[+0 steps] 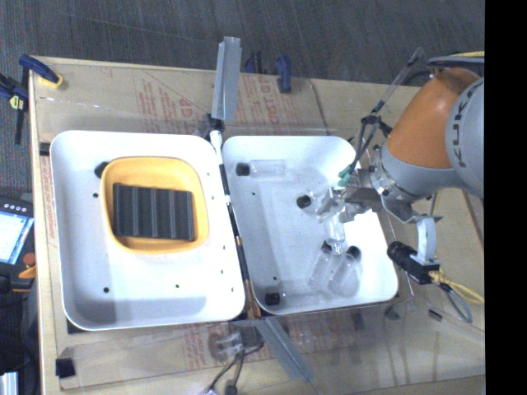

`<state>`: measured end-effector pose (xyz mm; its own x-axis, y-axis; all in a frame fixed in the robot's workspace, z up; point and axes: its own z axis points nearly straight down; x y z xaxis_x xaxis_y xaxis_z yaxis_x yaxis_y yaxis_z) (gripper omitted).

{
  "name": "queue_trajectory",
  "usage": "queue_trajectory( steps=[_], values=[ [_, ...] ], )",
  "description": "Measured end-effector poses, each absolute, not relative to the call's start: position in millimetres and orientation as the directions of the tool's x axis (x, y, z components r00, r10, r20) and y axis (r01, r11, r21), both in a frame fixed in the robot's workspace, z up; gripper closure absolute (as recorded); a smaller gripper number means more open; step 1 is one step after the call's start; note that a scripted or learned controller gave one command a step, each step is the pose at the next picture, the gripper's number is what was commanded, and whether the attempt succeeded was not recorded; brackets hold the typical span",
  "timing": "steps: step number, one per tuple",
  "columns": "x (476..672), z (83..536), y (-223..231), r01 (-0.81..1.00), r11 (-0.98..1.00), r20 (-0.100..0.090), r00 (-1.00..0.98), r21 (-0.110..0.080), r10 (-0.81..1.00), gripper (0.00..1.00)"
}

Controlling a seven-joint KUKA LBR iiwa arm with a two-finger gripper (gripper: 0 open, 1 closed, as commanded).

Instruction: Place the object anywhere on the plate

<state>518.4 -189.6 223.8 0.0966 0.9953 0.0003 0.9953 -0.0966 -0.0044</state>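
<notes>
My gripper (333, 206) hangs low over the right bin (272, 220), and I cannot tell what state it is in or whether it has hold of anything. A clear, glassy object (338, 266) lies on the bin floor just below it. The yellow plate (155, 202) sits in the left bin (78, 286), well apart.

Arm (436, 134) entered from the right, orange band above the wrist, bent downward. Gripper (336, 220) pointed down, low over the right side.
</notes>
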Motion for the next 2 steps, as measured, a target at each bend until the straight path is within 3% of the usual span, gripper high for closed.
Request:
queue_trajectory(
  steps=[2],
  values=[
    [595.0, 190, -61, 0.999, 0.037, 0.001, -0.037, -0.004, 0.999, 1.0]
  ],
)
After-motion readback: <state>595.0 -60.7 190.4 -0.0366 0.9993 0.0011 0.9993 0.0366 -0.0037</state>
